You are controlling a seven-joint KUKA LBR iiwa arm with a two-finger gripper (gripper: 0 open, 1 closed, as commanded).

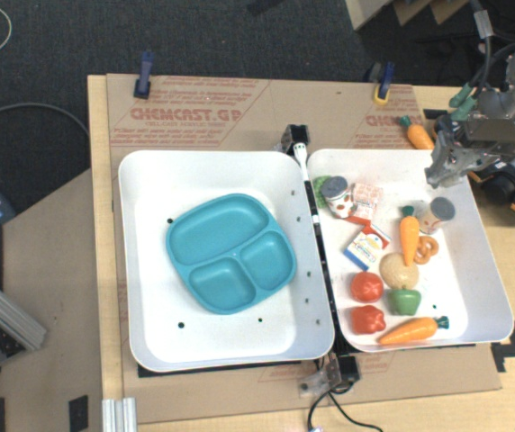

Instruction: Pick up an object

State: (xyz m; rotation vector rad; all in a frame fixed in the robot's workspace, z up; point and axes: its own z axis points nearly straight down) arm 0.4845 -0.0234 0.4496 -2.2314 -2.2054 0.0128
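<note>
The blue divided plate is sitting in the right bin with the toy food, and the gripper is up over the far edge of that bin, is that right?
Not quite. In the camera view the blue divided plate lies alone in the left bin; the toy food, such as the carrot, is in the right bin. The gripper is indeed over the right bin's far edge.

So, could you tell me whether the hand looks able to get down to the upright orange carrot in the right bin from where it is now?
Probably yes. The hand hovers over the right white bin's far edge, and the upright orange carrot lies uncovered close by, though a pretzel touches its side.
</note>
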